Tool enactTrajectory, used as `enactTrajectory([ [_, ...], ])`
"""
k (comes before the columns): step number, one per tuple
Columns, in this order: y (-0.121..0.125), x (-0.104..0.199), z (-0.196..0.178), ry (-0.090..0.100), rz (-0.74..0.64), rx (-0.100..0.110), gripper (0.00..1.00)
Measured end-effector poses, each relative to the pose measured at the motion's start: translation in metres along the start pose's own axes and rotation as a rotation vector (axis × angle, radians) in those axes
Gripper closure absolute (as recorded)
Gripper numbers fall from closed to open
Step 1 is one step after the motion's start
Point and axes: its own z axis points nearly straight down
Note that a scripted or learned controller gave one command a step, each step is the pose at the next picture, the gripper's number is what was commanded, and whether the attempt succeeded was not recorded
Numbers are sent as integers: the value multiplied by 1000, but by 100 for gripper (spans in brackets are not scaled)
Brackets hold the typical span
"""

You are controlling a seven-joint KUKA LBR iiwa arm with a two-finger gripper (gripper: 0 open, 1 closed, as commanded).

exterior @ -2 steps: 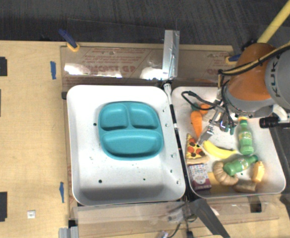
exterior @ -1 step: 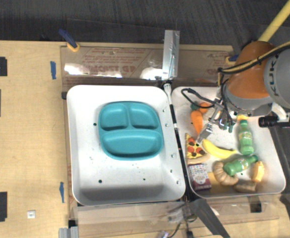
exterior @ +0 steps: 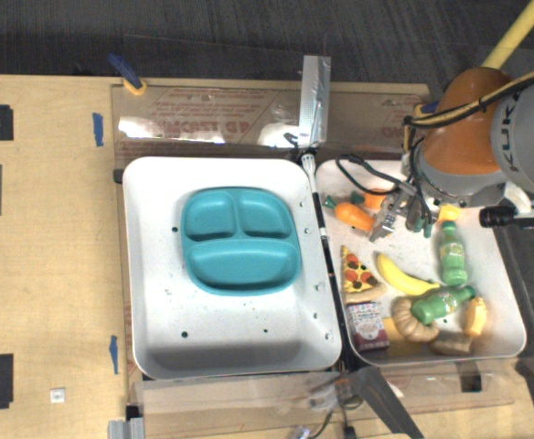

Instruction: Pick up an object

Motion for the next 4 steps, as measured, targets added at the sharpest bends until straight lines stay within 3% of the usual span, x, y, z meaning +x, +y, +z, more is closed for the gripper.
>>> enactTrajectory([
  [1,0,0,1,2,0,0,0],
  [2,-59,58,12,14,36,5,0],
  [3,-32,-30,-45,13,194,6,0],
  [4,-15,35,7,1,121,1,0],
])
